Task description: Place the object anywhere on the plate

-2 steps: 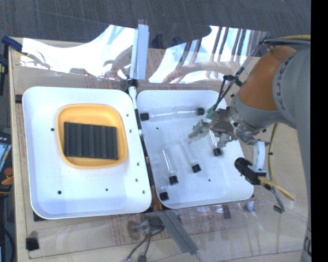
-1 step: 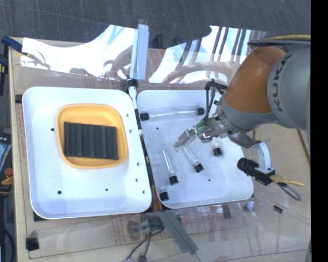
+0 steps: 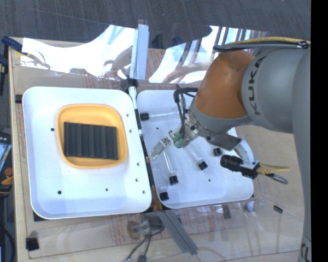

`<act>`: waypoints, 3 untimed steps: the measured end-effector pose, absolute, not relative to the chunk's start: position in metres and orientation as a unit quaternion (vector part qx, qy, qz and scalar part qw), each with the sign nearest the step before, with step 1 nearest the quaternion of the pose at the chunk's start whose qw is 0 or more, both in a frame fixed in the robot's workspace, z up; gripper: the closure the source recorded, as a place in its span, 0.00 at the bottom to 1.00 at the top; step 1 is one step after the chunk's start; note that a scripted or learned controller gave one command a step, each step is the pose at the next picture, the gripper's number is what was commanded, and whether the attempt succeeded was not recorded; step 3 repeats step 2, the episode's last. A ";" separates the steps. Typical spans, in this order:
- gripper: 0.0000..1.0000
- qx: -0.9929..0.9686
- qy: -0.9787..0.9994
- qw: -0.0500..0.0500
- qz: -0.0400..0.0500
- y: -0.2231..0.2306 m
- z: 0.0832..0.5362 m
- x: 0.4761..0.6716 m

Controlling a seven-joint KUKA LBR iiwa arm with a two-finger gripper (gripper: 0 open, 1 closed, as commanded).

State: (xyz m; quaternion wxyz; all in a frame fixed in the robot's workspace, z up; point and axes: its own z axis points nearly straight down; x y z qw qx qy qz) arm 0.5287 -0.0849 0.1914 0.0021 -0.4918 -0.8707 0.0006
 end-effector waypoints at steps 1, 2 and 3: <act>0.00 -0.336 -0.942 0.003 0.001 0.002 0.191 0.515; 0.00 -0.217 -0.976 0.003 0.001 0.034 0.190 0.498; 0.00 -0.217 -0.976 0.003 0.001 0.034 0.190 0.498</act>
